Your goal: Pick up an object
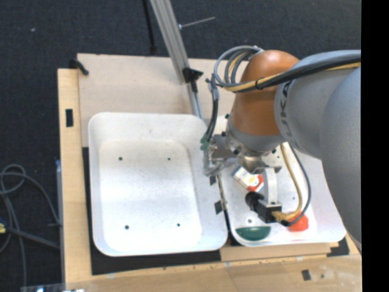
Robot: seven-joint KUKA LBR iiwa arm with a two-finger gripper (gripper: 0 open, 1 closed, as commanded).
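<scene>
Camera view, looking down at a slant: my arm (316, 114) comes in from the right and hangs over the right bin (317, 224), covering most of it. My tool (246, 165) sits under the orange band (261, 96), low over the upper left part of this bin, near the edge that lies beside the left bin (146, 181). How far the tool is open I cannot tell, because the wrist hides it from above, and I also cannot see if it has hold of something. Just below the tool lies a small white and orange thing (246, 176); if the two touch, I cannot say. At the near edge of the right bin lies a dark green round thing (252, 232), and to its right, a little apart, an orange-red thing (298, 224). Both bins stand side by side on the table (70, 163).
</scene>
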